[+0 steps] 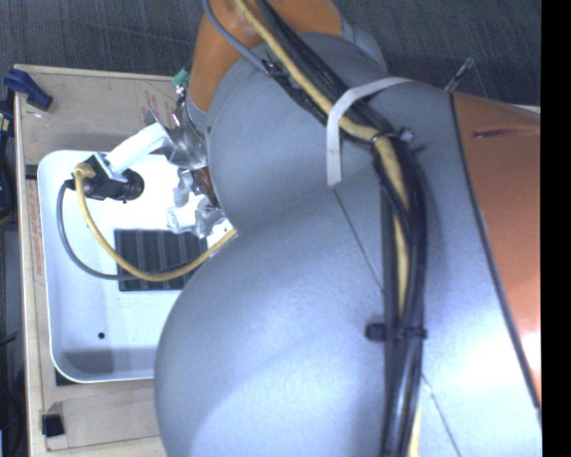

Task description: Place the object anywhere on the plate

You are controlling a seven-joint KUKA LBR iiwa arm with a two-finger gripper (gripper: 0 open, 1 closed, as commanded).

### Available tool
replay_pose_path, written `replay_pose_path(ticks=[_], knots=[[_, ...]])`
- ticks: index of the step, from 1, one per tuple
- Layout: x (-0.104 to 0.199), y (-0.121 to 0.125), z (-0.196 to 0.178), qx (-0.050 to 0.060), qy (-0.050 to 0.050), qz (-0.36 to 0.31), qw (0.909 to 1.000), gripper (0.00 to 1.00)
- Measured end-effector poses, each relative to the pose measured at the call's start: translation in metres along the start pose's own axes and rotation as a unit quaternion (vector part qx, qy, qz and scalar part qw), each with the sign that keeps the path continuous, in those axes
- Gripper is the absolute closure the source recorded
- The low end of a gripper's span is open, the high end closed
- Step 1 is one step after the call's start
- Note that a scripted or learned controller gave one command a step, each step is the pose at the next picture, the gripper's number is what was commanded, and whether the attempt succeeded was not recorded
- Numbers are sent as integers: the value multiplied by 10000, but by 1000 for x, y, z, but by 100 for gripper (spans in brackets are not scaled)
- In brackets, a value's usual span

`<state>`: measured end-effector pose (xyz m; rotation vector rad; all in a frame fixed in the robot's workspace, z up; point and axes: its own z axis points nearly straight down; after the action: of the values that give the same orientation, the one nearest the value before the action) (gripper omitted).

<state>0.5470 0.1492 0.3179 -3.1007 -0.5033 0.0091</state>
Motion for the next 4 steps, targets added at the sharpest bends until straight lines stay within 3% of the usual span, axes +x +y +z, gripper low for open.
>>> replay_pose_path(ticks=[1, 2, 3, 4], knots=[[23, -11, 17, 10, -10, -1505, 9886, 100], [-47, -14, 38, 14, -11, -1801, 9836, 100], [8, 42, 133, 19, -22, -2238, 9746, 100], [70, 31, 198, 17, -4, -2551, 9669, 100]])
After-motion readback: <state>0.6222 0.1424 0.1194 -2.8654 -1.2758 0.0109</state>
